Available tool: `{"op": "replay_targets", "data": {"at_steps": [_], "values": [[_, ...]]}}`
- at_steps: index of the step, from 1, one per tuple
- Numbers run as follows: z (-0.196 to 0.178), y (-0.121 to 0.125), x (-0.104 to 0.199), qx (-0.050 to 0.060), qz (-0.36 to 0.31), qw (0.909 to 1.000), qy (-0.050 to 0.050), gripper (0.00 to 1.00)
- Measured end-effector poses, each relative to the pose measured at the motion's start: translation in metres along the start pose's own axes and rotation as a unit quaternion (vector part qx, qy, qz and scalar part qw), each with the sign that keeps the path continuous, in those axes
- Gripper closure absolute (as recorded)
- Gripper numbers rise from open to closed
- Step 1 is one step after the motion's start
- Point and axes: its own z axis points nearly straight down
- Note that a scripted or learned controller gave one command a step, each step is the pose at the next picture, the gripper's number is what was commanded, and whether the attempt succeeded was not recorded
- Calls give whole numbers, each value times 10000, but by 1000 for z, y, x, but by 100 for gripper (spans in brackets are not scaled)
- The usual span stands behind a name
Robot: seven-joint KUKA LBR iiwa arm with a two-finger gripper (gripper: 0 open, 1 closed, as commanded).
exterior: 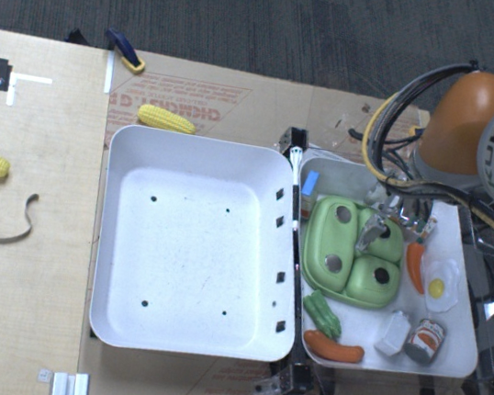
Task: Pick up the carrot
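While the grey arm with its orange band (471,121) reaches in from the right over the right bin (458,360), the gripper (373,232) hangs low above a green four-cup tray (350,253) that fills the left part of that bin. Its metal fingers point down and to the left, over the tray's upper right cup; whether they are apart or together cannot be made out, and nothing can be seen between them. The carrot (415,265), a slim orange piece lying roughly lengthwise, rests on the bin floor just right of the green tray, so it sits to the right of and slightly below the fingertips, near but apart from them. Just beside the carrot on its right lies a fried egg toy (438,286). Nearer the front of the bin are a green vegetable (322,314), a reddish sausage (333,348), a small white block (392,333) and a can (426,340). The left bin (118,246) stands beside it. Two yellow corn cobs (165,119) lie on the bench outside the bins
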Motion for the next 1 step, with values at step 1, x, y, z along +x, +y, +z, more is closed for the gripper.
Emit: {"op": "replay_targets", "data": {"at_steps": [1], "values": [[3,-68,88,-186,1224,9923,26,0]]}}
